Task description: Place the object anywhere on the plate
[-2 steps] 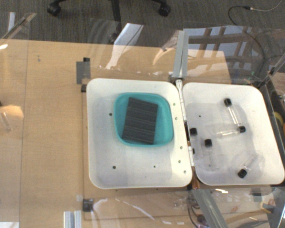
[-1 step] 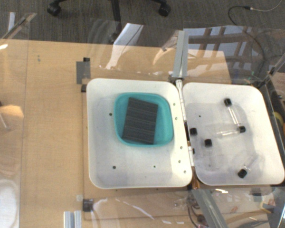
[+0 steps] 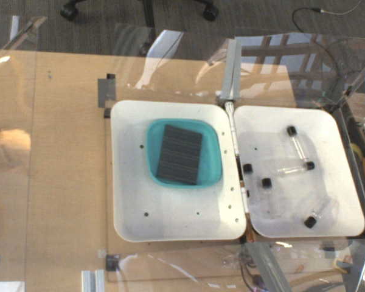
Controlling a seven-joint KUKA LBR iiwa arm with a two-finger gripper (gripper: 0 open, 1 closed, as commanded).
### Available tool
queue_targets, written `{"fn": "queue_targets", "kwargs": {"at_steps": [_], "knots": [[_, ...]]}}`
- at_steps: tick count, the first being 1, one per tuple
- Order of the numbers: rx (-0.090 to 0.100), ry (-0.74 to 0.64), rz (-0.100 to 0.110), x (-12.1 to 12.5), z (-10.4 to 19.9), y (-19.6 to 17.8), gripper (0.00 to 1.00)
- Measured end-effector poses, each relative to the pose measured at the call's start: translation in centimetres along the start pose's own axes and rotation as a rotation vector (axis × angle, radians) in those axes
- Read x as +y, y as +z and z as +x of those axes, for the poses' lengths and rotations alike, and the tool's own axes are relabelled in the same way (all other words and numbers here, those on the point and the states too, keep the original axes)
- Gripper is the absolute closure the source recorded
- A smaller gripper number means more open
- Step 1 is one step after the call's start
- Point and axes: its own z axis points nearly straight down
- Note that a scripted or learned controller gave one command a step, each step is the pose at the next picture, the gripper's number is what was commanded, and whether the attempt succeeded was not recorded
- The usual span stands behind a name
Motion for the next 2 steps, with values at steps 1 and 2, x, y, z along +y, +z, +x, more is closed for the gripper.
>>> {"fn": "queue_targets", "kwargs": {"at_steps": [1, 2], "knots": [[0.001, 0.033, 0.001, 0.02, -0.18, 0.46, 0.00], [0.000, -0.328, -0.001, -0.03, -0.04, -0.01, 0.00]]}}
